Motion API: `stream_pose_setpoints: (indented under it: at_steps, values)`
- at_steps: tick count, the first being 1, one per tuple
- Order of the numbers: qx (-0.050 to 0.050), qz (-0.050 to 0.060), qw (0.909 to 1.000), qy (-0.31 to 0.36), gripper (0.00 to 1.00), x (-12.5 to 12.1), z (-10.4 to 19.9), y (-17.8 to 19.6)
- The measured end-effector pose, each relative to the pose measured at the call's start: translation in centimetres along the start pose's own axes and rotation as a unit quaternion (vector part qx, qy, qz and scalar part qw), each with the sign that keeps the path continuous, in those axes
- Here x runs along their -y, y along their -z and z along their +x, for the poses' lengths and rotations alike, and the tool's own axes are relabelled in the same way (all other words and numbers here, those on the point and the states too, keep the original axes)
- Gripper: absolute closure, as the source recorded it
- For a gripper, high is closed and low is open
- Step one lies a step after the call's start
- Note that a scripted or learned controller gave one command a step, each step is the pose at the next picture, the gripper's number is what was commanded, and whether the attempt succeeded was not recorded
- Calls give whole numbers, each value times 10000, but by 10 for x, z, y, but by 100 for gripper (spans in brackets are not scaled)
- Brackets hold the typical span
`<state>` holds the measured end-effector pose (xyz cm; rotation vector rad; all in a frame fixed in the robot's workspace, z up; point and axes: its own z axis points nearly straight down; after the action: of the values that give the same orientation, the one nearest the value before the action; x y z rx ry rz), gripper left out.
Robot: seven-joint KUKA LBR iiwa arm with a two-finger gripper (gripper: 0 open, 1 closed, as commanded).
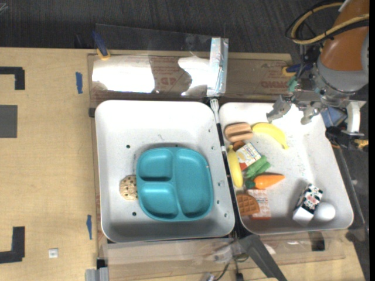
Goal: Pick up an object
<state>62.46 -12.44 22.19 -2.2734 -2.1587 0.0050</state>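
Hovering above the far edge of the right bin point(343, 174), the claw point(293, 111) of the grey-and-orange arm point(345, 51) hangs with its two fingers spread and nothing between them. Below and to its left, the bin's toy food lies bunched along the left wall: a banana point(270, 133) nearest the claw, a hot dog point(237, 131) beside it, a second, slimmer banana point(234, 167), a carrot point(266, 181) and what appears to be a waffle point(247, 204), though the detail is blurred. A black-and-white cup point(309, 202) sits apart in the near right corner. In the left bin point(117, 127), a teal divided plate point(174, 182) rests just beside a cookie point(128, 187).
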Motion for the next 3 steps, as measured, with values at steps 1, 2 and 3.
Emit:
stream_pose_setpoints:
  at_steps: [1,2,3]
  values:
    - [10,-27,9999,-129,0,6,-23,-1]
    - [22,-61,9909,1346,0,-32,-27,-134]
    - [19,-45,9909,1347,100,-31,-27,-125]
